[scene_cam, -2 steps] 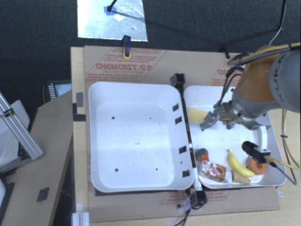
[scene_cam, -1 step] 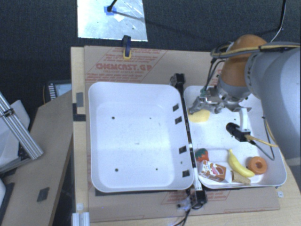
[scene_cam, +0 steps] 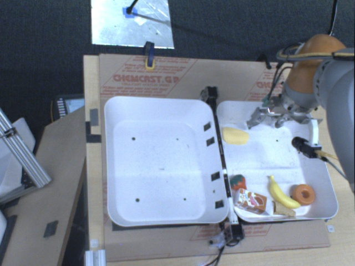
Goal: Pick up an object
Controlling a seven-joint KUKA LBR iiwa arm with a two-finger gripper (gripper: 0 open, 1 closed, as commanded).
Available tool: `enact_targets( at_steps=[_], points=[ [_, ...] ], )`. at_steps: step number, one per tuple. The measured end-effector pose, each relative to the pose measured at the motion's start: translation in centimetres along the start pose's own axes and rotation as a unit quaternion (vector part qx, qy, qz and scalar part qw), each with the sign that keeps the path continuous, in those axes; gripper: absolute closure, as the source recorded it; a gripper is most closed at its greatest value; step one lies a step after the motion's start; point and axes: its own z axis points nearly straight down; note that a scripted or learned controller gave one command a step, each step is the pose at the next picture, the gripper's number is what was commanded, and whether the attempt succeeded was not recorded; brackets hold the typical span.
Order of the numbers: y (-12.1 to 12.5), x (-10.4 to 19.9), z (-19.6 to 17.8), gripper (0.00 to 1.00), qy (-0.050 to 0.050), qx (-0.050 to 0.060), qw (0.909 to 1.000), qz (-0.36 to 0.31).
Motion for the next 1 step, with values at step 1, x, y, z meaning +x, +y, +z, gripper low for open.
enact_targets(
  at_steps=[1],
  points=[
    [-1.46,5.44,0.13,0.00,0.003,0.003,1.0000,-0.005]
  ],
)
